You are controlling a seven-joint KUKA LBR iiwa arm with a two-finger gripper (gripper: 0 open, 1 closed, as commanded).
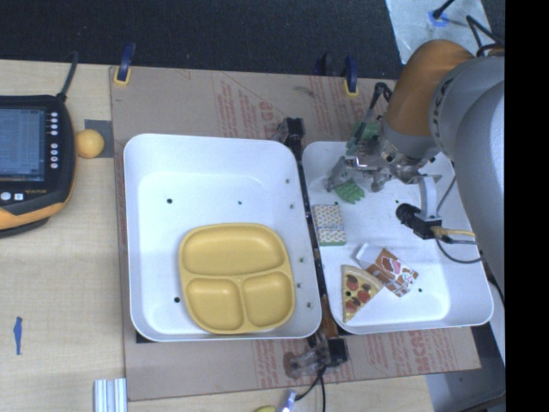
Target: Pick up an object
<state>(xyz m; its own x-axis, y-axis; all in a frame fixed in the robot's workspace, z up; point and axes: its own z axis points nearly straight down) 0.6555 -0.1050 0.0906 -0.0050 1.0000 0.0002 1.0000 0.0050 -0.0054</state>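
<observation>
No writing reads clearly; red print on the cardboard under the bins is too faint to make out. The arm [446,93] leans in from the right, wrist bent down over the back of the right bin [463,312]. Its jaws [350,177] are spread apart, fingertips down around a green toy [350,192], just touching it. Nearby in that bin lie a speckled sponge [328,224], a pizza slice [358,290] and a snack packet [395,271]. A yellow tray [236,277] sits in the left bin [146,230].
</observation>
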